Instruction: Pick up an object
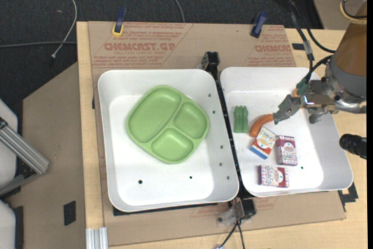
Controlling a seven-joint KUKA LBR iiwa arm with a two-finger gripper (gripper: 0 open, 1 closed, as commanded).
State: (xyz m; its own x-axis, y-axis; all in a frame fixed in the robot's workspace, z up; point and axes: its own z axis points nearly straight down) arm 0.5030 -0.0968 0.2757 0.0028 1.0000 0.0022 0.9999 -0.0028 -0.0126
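Gripper | over right bin, jaw state cannot be told | nearest item: orange carrot-like piece, just beyond the tip toward the divider, long axis roughly in line with the reach | small cartons below the tip | green block farther beyond.

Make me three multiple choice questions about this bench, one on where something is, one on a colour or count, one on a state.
1. Where does the divided plate lie?
A. left bin
B. right bin
C. on the cardboard

2. What colour is that plate?
A. orange
B. green
C. blue

3. How does the tool stand relative to the orange piece?
A. above the left bin, far away
B. just beside it in the right bin
C. outside both bins

Answers:
1 A, it sits on the floor of the left bin.
2 B, it is light green all over.
3 B, the tool's tip lies next to the orange piece over the right bin.
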